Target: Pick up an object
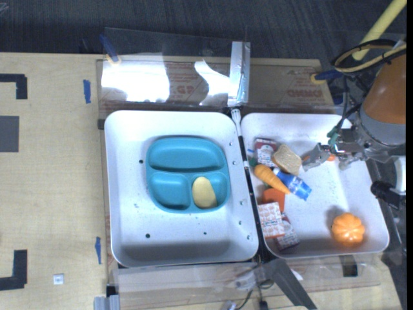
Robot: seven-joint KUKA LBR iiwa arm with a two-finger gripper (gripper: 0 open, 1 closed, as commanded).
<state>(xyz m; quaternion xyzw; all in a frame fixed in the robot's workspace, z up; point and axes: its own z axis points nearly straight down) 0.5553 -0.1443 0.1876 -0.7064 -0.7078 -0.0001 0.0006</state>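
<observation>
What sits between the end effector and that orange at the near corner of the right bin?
Nothing visible. The end effector is over the right bin, near the bread. The orange lies apart at the near right, with bare white floor between them. The clutter lies to the left, off that line.

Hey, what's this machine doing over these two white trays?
A grey robot arm with an orange band reaches in over the right white bin; its gripper hangs beside a tan bread-like piece. An orange carrot, snack packets and an orange round fruit lie there unheld. The left white bin holds a blue divided plate bearing a yellow lemon.
</observation>
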